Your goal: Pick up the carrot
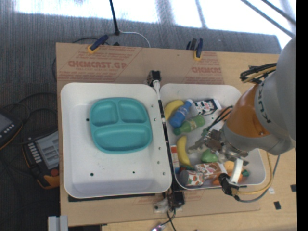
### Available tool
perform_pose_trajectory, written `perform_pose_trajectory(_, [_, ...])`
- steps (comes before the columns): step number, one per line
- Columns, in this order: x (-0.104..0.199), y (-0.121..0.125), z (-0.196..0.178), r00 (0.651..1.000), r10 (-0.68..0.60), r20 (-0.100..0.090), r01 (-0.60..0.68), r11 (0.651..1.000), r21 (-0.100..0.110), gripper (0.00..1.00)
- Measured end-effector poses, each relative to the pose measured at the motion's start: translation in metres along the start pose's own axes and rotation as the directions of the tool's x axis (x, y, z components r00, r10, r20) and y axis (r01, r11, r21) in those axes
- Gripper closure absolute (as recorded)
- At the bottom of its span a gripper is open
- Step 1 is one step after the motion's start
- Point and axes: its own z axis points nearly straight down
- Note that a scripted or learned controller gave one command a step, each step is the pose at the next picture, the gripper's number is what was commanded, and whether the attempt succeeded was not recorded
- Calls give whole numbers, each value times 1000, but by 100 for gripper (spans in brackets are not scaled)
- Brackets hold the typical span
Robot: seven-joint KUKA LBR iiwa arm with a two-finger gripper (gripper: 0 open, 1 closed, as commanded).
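Note:
The carrot [230,166], a small orange piece with a green end, lies near the front right of the right bin [226,88], partly hidden by the wrist's hardware. My gripper [212,146] hangs low over the middle of that bin, just up and left of the carrot, above a green item [209,156]. Nothing can be seen held in it.
The right bin also holds a yellow banana [183,150], a second yellow fruit [172,108], a blue bottle [182,113], a green bottle [190,124], a black-and-white carton [207,105] and a printed packet [199,173]. A teal divided plate [120,125] sits in the left bin [77,167].

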Motion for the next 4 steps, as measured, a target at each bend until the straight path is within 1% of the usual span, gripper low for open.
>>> perform_pose_trajectory(1, [-40,22,-29,981,-194,-2,194,981,14,0])
perform_pose_trajectory(2, [-53,83,-14,932,-362,-3,362,932,12,0])
perform_pose_trajectory(3, [-27,157,2,888,-461,-10,461,888,4,0])
perform_pose_trajectory(4, [-29,158,-9,888,-461,-2,461,888,0,100])
